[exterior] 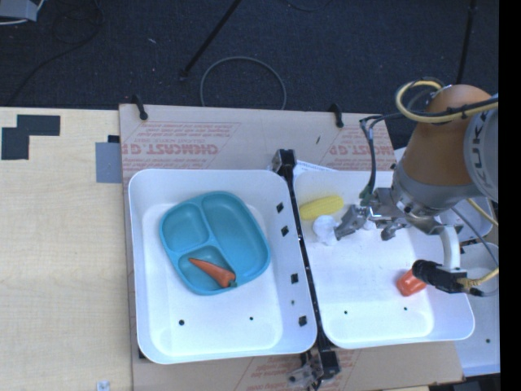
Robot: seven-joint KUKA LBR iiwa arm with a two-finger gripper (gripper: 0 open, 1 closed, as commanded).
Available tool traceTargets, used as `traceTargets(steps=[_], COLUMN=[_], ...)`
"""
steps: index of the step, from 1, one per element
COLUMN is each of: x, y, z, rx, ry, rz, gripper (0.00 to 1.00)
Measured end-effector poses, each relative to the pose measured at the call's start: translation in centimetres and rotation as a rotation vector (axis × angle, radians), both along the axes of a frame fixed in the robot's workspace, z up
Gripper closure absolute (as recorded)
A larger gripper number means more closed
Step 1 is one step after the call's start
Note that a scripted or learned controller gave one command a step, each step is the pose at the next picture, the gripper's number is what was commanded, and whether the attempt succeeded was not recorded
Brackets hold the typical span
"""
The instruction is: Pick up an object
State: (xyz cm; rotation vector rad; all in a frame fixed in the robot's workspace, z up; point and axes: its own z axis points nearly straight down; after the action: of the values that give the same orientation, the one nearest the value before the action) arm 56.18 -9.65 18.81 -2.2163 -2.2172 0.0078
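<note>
My gripper hangs over the right bin, near its back middle, with the fingers spread open and nothing between them. Just left of it, a yellow corn-like object lies by the bin's back left corner. A small white object sits in front of the yellow one, close to my left fingertip. An orange-red block rests near the right wall, in front and to the right of the gripper. In the left bin, a blue divided plate holds an orange carrot in its front compartment.
A black divider rail runs between the two bins. A black cable fitting from the arm lies beside the orange-red block. Cardboard backs the bins, and the wooden bench extends to the left.
</note>
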Motion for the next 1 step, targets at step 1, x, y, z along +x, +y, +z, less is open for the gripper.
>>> traceTargets(steps=[1], x=[-0.25], y=[0.34], z=[-6.47], rx=[0.001], ry=[0.002], rz=[0.000], gripper=[0.00])
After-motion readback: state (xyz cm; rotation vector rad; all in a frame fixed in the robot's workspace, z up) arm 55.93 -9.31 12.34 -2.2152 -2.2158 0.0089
